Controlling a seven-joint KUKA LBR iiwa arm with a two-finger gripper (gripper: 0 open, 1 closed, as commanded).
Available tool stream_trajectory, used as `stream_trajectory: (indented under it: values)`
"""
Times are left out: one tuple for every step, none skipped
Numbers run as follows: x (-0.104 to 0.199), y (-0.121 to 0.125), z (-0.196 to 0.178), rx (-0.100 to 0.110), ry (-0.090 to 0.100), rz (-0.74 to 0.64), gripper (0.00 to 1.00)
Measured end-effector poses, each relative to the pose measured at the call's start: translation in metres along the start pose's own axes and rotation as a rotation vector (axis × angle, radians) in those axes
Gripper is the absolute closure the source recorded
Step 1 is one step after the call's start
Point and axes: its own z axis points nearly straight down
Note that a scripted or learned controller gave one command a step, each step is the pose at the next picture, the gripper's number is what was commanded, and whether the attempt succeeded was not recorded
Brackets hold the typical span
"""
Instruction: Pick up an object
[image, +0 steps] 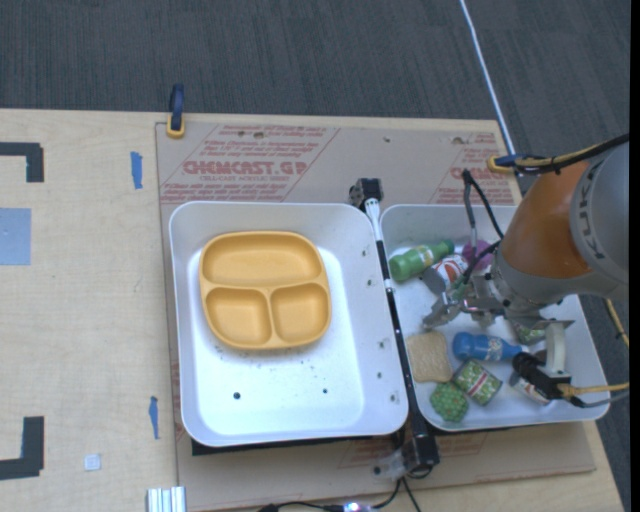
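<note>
Landmark: centre rail (388, 290), the dark strip where the two bins meet.
Worktop (80, 300): pale wood, far left of the rail.
Left bin (190, 330): white, directly left of the rail.
Yellow plate (265, 289): three compartments, in the left bin, upper half, apart from the rail.
Right bin (590, 365): white, directly right of the rail.
Green bottle (418, 260): lying just right of the rail, upper part.
Tan sponge (430, 356): beside the rail, lower part.
Green ball (449, 402): below the sponge.
Blue bottle (484, 347): right of the sponge.
Hand (452, 302): low between green bottle and blue bottle; finger state cannot be determined.
Arm (550, 235): grey and orange, over the right bin.
</note>
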Motion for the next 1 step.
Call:
stream_trajectory:
  values:
    - [-0.0008,0.0022,-0.0112,-0.007,-0.003,0.001,1.00]
